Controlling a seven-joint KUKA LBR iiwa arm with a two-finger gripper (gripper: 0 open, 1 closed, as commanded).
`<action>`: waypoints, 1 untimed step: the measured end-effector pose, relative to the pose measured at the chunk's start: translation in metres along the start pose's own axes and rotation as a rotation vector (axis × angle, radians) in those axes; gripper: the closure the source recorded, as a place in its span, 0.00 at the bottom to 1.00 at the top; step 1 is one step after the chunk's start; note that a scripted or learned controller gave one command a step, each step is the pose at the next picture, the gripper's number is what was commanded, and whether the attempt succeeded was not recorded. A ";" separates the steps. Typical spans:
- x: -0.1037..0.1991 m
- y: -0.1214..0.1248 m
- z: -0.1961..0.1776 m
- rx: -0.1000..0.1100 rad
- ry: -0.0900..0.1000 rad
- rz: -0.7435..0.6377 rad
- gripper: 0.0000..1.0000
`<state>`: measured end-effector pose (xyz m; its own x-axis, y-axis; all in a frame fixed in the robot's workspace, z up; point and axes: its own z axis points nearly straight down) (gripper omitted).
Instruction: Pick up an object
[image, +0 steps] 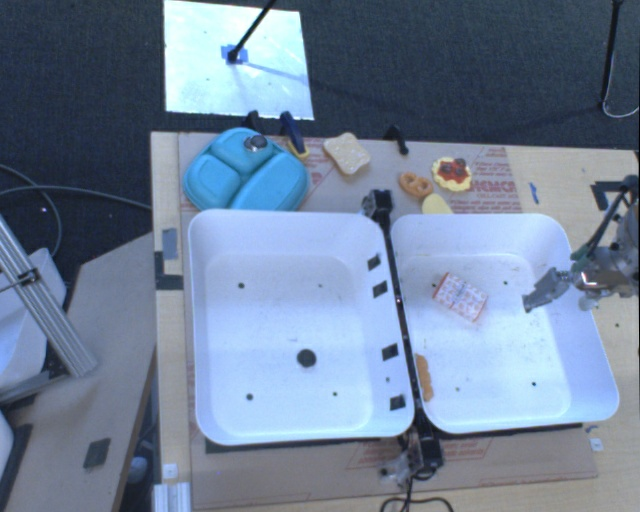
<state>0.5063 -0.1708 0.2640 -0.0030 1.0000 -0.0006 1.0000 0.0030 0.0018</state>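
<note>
A flat, square pink-and-white checked block (459, 297), tilted at an angle, lies near the middle of the right-hand shallow white bin (590, 395). The grey two-finger gripper (546, 290) hangs to its right, apart from it; whether clenched or released, I cannot tell.

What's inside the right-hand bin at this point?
The right bin holds a checkered pink-and-white block and a small orange piece by the divider. The gripper hangs over its right side, covering some floor.
</note>
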 end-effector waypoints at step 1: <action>0.009 0.052 0.184 -0.009 -0.003 -0.003 0.00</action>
<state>0.5583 -0.1619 0.0796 -0.0064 1.0000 -0.0038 0.9999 0.0064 0.0110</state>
